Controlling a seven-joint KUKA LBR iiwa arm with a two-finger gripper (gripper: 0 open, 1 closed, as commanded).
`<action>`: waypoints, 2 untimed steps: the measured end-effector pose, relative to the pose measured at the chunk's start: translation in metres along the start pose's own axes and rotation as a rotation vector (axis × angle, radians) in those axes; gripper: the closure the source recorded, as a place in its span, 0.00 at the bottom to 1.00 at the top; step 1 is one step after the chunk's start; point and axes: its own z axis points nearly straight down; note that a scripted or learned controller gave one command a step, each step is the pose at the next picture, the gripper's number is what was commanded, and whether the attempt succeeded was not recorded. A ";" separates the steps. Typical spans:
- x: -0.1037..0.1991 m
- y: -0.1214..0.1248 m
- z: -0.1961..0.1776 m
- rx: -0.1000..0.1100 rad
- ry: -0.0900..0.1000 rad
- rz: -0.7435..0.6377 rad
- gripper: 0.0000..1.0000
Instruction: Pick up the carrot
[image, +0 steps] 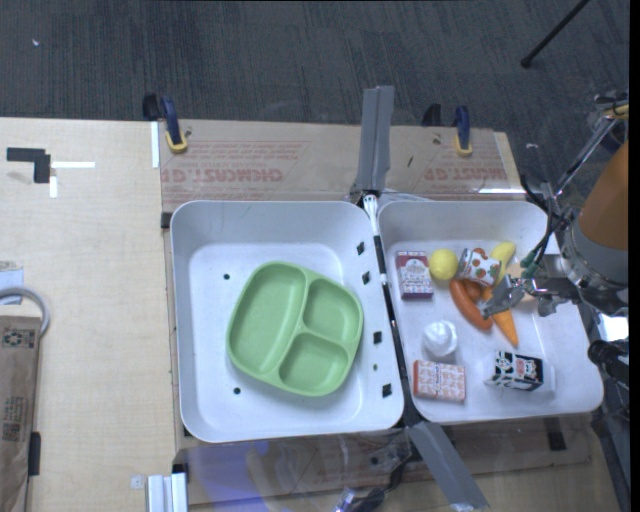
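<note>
A robot lab: 2 white bins (190, 300) clamped to a cardboard-covered bench (80, 250).

Green divided plate (295, 327), lemon (443, 264), milk carton (517, 371)

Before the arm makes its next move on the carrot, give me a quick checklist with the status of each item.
1. Carrot in view in the right bin: ok.
2. Hand positioned over the carrot: ok, it sits just above it.
3. Carrot between the fingers: cannot tell.
4. Room around the carrot: not ok, a red pepper lies against it.
5. Carrot lifted off the bin floor: cannot tell.
</note>
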 end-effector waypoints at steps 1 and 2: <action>-0.001 -0.025 -0.095 -0.004 -0.003 -0.036 0.00; -0.022 0.023 -0.004 -0.002 -0.001 -0.203 0.00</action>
